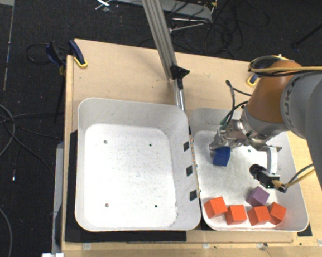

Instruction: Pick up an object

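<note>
A: Item one, near edge of the right bin (pixel 295 223)?

B: Four orange blocks. One (pixel 216 206) toward the left bin, one (pixel 236 214) just beside it, then another (pixel 259 215), and the last (pixel 277 212) nearest the right wall. All lie in a loose row along the front wall.

A: Next entry, one step farther back?

B: Purple block (pixel 259 196), just behind the two right-hand orange blocks, touching or nearly touching them.

A: The task's thing?

B: Blue block (pixel 221 156), middle-left of the right bin, well apart from the orange row. It sits directly under the gripper (pixel 221 145); its upper part meets the fingertips, its lower part shows beneath them.

A: Gripper condition?

B: Cannot tell whether it is spread or clamped; the wrist hides the fingers' stand against the block. No grasp recorded.

A: Arm (pixel 297 103) pose?

B: Enters from the right, grey upper link high and large, orange band (pixel 267 98) above the wrist, wrist bent downward over the back-left part of the right bin. Cables loop around it.

A: Remaining stock?

B: Left bin (pixel 89 113), white, speckled floor. Farther back, a metal pole (pixel 160 35) slants across the bench (pixel 127 66).
</note>
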Controlling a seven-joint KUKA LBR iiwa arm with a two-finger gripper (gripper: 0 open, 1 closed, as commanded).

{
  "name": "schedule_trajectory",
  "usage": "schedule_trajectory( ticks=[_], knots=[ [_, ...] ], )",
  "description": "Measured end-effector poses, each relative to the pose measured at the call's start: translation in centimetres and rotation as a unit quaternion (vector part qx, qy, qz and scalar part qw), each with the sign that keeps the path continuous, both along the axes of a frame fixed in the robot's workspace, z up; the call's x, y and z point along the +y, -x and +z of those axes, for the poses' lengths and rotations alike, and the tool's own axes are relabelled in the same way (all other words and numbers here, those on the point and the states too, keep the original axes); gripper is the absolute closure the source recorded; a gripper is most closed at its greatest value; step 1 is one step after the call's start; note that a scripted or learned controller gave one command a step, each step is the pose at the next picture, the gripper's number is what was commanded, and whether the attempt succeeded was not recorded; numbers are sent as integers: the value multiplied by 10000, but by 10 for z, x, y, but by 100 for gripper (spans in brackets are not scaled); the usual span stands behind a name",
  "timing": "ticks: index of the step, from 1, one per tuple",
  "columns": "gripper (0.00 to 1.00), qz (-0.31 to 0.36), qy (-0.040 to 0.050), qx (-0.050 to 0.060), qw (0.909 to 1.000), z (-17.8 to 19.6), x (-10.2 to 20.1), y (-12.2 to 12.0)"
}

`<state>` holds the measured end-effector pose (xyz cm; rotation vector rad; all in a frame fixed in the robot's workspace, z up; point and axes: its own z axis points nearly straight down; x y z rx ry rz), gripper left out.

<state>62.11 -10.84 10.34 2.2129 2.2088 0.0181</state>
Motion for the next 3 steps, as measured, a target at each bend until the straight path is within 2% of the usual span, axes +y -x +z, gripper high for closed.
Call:
schedule_trajectory(
  ticks=[1,2,3],
  knots=[
    [100,-7,8,-24,10000,2,-26,45],
    [100,-19,30,-15,10000,1,-106,52],
    [100,19,44,-19,10000,2,-89,48]
  ],
)
